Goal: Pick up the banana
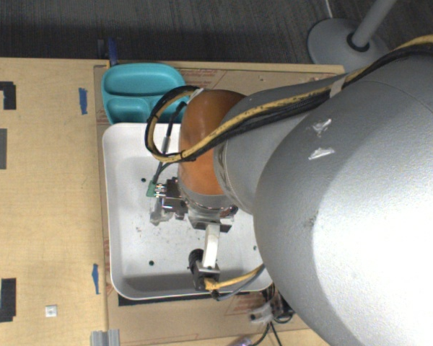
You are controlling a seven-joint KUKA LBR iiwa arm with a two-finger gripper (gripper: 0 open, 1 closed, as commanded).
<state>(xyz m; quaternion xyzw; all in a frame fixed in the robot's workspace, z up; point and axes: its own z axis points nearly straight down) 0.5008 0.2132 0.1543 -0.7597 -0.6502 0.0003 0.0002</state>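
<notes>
As I look across from the left, the brown bench top comes first, marked with black and blue tape. Next is the white bin, with a teal plastic container sitting at its far edge. Small dark specks are scattered over the part of the bin floor I can see.

Over the middle of the bin hangs the gripper, pointing down close to the floor. A yellow-and-black cable loops around the orange band above it. From this angle the wrist body is in the way, so I cannot tell whether the gripper is open or closed, and I see nothing held in it.

Where the banana lies I cannot tell either. My guess is that it sits under the wrist or under the big grey arm, which covers everything to the right. That leaves the one thing the pick depends on unsettled: which way the banana lies from the gripper, and how its long axis runs.
</notes>
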